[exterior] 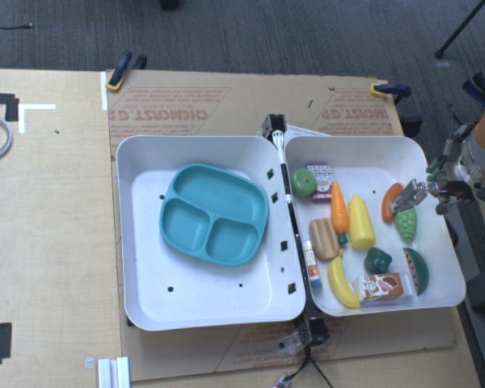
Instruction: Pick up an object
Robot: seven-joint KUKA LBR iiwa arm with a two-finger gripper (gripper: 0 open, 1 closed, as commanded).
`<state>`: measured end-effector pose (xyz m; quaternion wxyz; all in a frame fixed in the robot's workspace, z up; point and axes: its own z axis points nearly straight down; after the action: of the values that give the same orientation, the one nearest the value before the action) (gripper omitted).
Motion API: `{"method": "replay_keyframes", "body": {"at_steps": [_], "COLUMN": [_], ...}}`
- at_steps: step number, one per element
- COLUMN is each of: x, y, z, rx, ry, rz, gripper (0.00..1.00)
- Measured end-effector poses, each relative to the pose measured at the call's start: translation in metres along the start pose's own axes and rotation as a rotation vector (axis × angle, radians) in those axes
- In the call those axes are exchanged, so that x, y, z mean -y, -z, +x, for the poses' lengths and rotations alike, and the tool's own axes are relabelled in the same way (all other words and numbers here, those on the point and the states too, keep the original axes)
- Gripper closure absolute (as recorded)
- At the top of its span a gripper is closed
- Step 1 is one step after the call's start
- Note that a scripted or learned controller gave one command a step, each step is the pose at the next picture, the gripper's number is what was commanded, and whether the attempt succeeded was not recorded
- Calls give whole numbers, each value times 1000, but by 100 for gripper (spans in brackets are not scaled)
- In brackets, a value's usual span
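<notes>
Grey end effector (412, 194) partly covers the green grapes (406, 224); fingers unclear.

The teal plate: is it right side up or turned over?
Right side up. The teal plate lies flat in the left bin, its three compartments facing upward.

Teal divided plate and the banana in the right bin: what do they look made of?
Teal plate: probably moulded plastic, matte, uniform colour with soft rounded compartment edges. Banana: likely toy plastic, smooth, flat even yellow with a slight sheen; rubber can't be ruled out.
</notes>
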<state>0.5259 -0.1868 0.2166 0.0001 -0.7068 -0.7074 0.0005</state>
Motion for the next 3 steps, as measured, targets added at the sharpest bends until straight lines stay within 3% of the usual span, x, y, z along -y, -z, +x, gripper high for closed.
{"method": "replay_keyframes", "body": {"at_steps": [1, 2, 3], "x": [-23, -40, -127], "y": [-104, -124, -126], "z": [9, 74, 87], "rx": [2, 0, 8], "ry": [-3, -1, 1], "rz": [-16, 0, 24], "gripper": [0, 0, 0]}}
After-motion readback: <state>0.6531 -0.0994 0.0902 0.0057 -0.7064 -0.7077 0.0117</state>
